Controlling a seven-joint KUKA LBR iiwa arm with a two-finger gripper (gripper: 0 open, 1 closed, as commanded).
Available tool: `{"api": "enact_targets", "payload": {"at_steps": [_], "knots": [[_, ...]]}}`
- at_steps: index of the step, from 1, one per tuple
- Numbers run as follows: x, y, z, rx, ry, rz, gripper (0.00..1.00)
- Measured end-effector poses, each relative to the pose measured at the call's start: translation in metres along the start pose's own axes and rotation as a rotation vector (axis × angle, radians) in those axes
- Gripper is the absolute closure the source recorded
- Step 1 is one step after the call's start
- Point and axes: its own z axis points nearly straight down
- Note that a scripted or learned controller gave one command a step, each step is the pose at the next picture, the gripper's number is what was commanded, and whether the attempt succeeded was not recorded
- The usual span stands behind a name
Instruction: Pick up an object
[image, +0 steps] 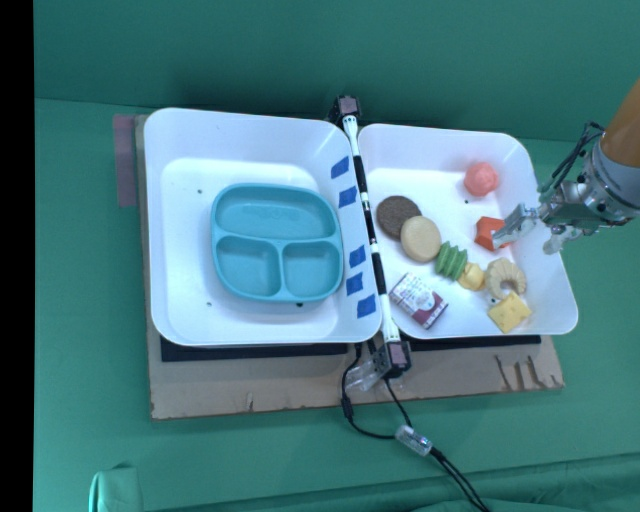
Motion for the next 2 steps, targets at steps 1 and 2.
{"api": "enact_targets", "payload": {"at_steps": [1, 2], "knots": [[-0.003, 0.044, 0.104, -0.013, -0.005, -0.001, 0.0], [-0.007, 0.047, 0.087, -0.029, -0.014, 0.006, 1.0]]}}
